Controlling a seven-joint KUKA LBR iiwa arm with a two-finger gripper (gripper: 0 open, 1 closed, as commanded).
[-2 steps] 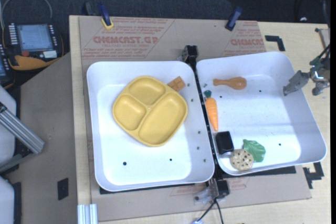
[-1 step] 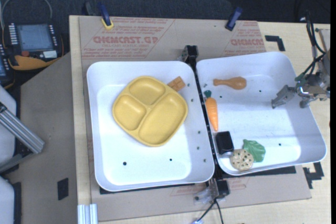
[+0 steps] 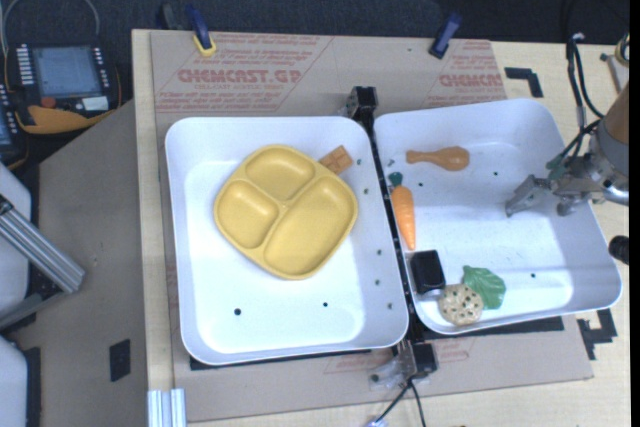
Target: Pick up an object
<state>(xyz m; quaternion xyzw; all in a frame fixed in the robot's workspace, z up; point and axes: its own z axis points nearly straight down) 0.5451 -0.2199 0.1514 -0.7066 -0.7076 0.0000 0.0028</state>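
two shallow white bins sit side by side on the surface (image 3: 300, 65), which is covered with brown printed cardboard. the left bin (image 3: 200, 245) holds a yellow divided plate (image 3: 286, 211) with three sections, lying a little toward the back and tilted relative to the bin's walls. a small brown block (image 3: 336, 159) pokes out from behind the plate's upper right corner, touching or nearly touching its rim.

the right bin (image 3: 560, 265) carries the smaller things. a toy carrot (image 3: 403, 215) lies along the bin's left wall, orange body pointing toward the front, green top toward the back. near the back, a tan wooden spoon (image 3: 440, 158) lies on its side with the bowl to the right. at the front left corner a black block (image 3: 428, 271) sits just beside the carrot's tip, and in front of it a round speckled cookie (image 3: 460, 304) rests against a green leafy piece (image 3: 486, 284), the two touching.

the arm comes in from the right edge, and its hand (image 3: 528, 197) hangs over the right side of the right bin, well apart from every object there. the fingers (image 3: 520, 199) appear spread, pointing left and a little downward toward bare white bin floor, and nothing sits between them. blue clamps (image 3: 203, 33) grip the back edge of the cardboard, and a pendant with a screen (image 3: 62, 75) lies off to the far left.
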